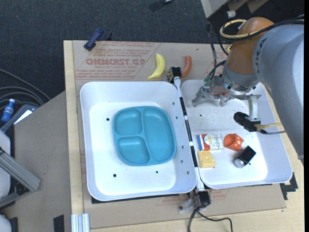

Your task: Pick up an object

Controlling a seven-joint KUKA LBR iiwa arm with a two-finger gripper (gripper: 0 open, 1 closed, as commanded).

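My gripper (212, 98) hangs over the far end of the right bin (275, 170), its fingers spread open with nothing between them. Nearer the front of that bin lie a red and white packet (210, 141), a small orange-red thing (233, 141), a yellow block (206, 159) and a black and silver piece (245, 157). All of these lie well in front of the gripper and apart from it. The grey arm with its orange band (251, 30) comes in from the upper right.
The left bin (96, 178) holds a blue divided plate (144, 135). Behind the bins, on the board, lie a yellow banana (157, 66), an orange-red stick-like thing (186, 65) and a blue item (94, 39). A black divider (186, 124) runs between the bins.
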